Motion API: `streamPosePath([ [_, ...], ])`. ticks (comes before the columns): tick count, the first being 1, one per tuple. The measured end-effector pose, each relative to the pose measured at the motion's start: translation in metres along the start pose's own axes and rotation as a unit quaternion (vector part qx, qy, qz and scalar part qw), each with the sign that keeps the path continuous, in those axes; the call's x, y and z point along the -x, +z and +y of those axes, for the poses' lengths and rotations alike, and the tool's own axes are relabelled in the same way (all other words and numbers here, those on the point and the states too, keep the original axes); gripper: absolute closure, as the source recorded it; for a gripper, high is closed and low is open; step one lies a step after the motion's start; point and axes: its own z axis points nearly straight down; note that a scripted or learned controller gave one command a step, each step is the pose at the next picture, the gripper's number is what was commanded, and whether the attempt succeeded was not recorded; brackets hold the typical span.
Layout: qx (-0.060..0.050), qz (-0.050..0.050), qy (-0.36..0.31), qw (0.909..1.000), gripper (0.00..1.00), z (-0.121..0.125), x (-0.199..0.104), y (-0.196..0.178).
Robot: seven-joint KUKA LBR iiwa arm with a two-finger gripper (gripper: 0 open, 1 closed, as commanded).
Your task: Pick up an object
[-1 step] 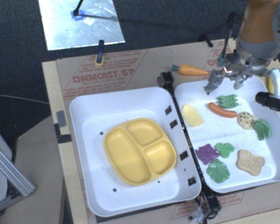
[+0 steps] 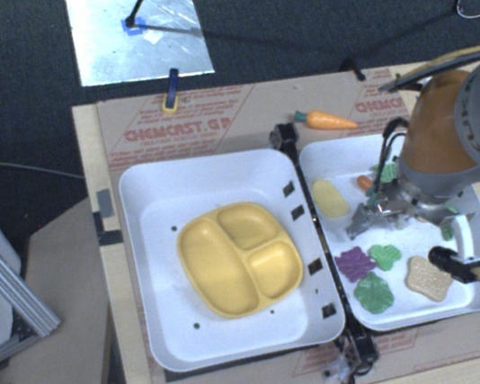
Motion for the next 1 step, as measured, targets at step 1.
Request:
streamPosePath([
  [1,0.009,-0.003,0.004,0.9999,0.00,-0.0753,0.0790,0.0085],
])
